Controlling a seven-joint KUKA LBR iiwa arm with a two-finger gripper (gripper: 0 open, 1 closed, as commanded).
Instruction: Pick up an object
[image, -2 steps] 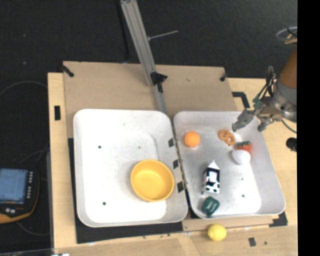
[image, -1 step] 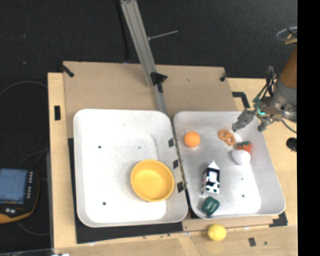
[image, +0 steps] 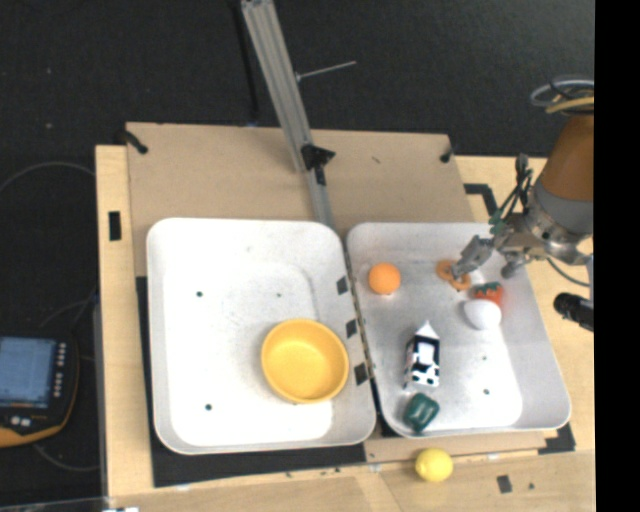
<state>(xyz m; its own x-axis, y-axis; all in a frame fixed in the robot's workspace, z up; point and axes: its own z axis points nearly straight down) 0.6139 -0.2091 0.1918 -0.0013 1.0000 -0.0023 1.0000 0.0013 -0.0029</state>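
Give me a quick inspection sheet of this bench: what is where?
Surface: wooden bench bearing left bin and right bin.
Job's things: in right bin, orange ball, white egg-like object, cow-patterned carton, green object.
Clutter: yellow bowl in left bin; lemon on bench, outside bins.
Grippers: gripper over right bin's far side.
Cables: wires beside wrist.
Surroundings: handheld screen far left; metal pole.

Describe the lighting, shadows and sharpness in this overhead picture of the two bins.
Camera view: even, soft light; the left bin looks bright, nearly washed out; the yellow bowl casts only a faint shadow; surroundings fall dark; small items near the gripper look slightly soft, their edges blurred.
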